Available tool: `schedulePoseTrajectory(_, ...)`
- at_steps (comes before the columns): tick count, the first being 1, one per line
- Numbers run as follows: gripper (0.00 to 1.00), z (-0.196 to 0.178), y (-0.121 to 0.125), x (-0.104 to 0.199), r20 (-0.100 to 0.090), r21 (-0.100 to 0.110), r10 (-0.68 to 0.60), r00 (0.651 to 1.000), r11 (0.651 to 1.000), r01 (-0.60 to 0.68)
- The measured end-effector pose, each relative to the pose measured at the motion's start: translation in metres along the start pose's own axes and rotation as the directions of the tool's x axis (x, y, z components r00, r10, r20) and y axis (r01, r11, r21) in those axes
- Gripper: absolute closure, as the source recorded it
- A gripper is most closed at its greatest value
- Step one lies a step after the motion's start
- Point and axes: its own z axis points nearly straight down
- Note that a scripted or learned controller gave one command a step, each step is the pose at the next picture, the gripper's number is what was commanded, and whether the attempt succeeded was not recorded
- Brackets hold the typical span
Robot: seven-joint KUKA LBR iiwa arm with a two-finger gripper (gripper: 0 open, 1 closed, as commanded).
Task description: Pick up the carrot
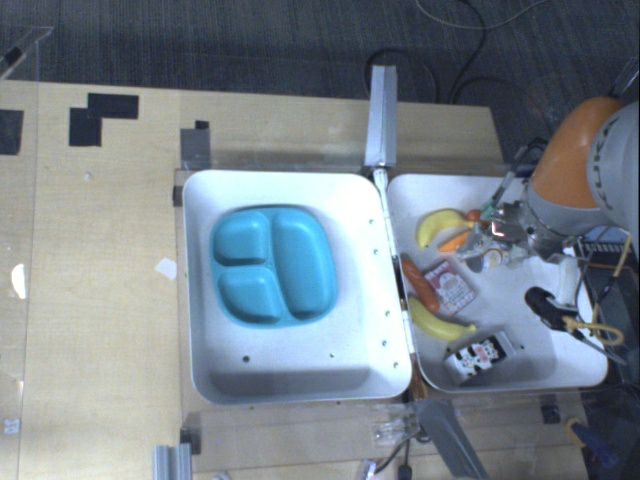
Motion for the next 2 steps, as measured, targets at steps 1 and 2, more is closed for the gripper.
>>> schedulePoseTrajectory(1,0.00,0.000,0.000,0.000,0.000,0.000,0.000,1.000,1.000,0.000)
schedulePoseTrajectory(2,0.00,0.020,0.047,0.005,0.002,0.004,0.066,0.998,0.998,-0.066)
